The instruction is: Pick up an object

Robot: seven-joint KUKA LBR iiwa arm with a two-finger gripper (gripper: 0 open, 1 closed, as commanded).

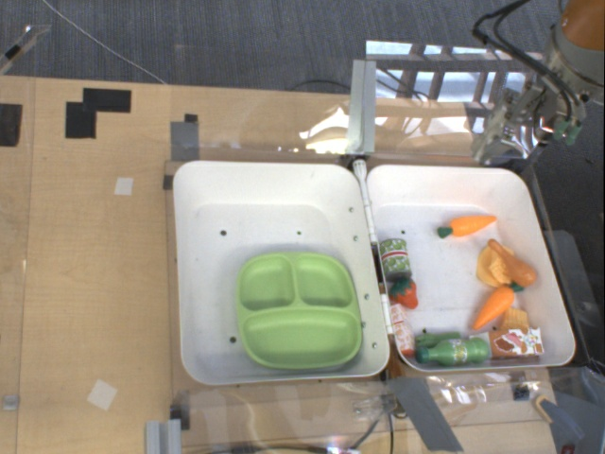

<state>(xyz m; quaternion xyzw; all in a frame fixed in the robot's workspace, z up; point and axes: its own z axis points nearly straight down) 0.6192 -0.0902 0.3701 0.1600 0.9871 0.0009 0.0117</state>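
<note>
The gripper (510, 132) is hanging above the right bin's (425, 189) far edge, with a green plate (298, 308) sitting in the left bin (217, 206).

The grey robot arm with the orange band (579, 26) is cut off by the right edge, and its shiny metal gripper (515, 130) is too blurry to read.

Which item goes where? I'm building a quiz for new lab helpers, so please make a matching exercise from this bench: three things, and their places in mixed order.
Things:
1. green divided plate
2. green bottle
3. toy carrot with a green top

Places:
A. front edge of the right bin
B. back part of the right bin
C. left bin, toward its front

Pairs: 1-C, 2-A, 3-B
</note>
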